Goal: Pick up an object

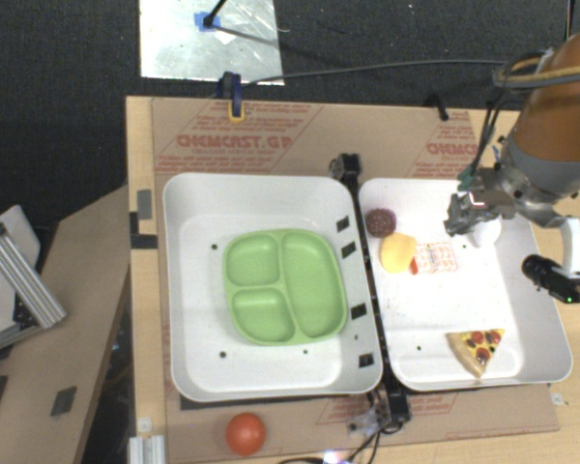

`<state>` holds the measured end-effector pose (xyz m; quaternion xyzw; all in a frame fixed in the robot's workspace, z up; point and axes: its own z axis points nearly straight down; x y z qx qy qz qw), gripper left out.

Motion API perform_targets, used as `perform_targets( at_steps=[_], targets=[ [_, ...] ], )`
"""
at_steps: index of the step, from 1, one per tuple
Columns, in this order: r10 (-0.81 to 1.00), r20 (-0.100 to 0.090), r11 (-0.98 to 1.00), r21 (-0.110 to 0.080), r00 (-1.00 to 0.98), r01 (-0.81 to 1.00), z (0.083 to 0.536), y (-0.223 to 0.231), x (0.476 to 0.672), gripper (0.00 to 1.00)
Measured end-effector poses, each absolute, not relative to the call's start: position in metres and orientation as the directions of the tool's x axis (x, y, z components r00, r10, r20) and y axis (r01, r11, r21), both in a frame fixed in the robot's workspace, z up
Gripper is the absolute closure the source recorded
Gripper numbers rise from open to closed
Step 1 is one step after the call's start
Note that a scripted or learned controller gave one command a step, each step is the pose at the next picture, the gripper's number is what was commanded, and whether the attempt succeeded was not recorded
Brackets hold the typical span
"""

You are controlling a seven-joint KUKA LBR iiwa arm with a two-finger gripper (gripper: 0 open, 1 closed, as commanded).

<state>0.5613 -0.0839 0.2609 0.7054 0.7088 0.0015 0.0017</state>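
The right bin [532,307] holds a dark red round fruit [381,222], a yellow fruit [398,252] with a small red bit at its side, a white packet with red print [435,257] and a pizza slice [477,347]. My gripper [461,218] hangs over the back of this bin, to the right of the packet and the dark red fruit. Nothing shows between its fingers.
The left bin [188,259] carries a green divided tray [284,285]. An orange-red ball [245,433] lies on the board in front of the bins. A black clamp [346,168] sits at the back where the bins meet. A metal frame [14,269] stands at far left.
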Motion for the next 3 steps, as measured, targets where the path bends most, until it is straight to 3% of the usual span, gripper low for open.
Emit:
perform_targets(
  at_steps=[3],
  targets=[
    [1.000, 0.001, 0.007, 0.002, -0.007, 1.000, 0.237, 0.066, 0.558, 1.00]
  ],
)
